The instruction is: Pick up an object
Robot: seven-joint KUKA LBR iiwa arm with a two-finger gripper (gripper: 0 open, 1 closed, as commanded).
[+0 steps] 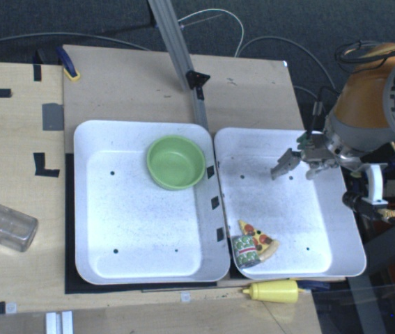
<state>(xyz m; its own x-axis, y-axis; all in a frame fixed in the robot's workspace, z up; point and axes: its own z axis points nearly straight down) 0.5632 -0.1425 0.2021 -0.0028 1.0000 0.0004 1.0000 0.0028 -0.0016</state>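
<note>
A green bowl (pixel 176 161) sits upright in the left bin (pixel 113 256), near its far right corner. A small pizza-slice toy (pixel 254 243) lies in the right bin (pixel 322 228) at its near left corner. My gripper (pixel 300 165) hangs over the far right part of the right bin, its two fingers spread apart and open with nothing between them. It is well away from the pizza toy and the bowl.
A yellow bottle-shaped object (pixel 275 291) lies on the bench just in front of the right bin. A clear plastic container (pixel 2 223) rests on the bench at far left. A grey pole (pixel 176 40) slants over the bins' far edge.
</note>
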